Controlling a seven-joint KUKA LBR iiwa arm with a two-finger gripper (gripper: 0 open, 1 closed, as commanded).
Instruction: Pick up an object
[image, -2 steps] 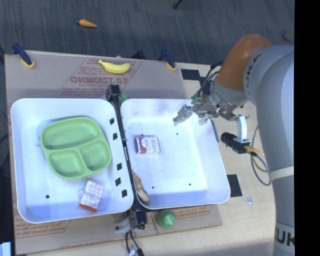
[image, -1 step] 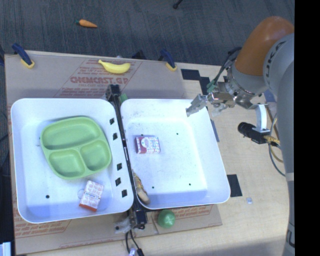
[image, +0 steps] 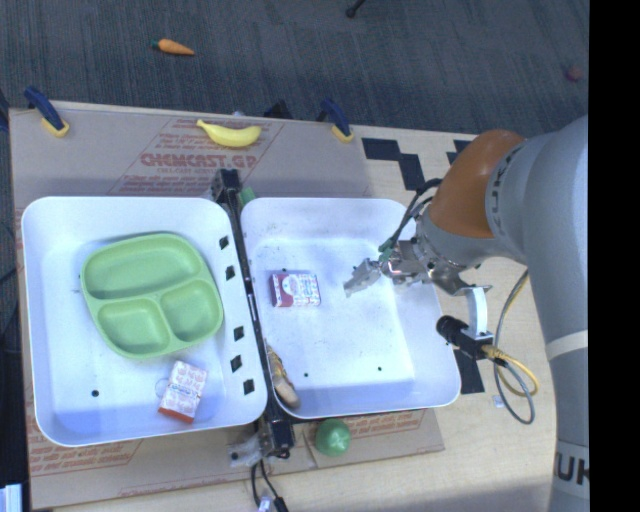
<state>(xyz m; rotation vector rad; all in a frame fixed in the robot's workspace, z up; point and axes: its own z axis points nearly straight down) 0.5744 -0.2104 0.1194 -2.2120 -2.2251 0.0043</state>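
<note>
Jaws (image: 362, 277) over right bin (image: 330, 390), nothing held.
You're just right of the pink carton (image: 294, 289), lying flat mid-bin. Jaw state: cannot tell. Shift left, centre over the carton, drop straight, close across its short side.

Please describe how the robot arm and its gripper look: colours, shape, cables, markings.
The arm is thick, rounded and grey, with an orange band above the wrist. The gripper is small, metallic and grey. Black cables run by the wrist, and a yellow cable loops beside it. White letters mark the lower link.
</note>
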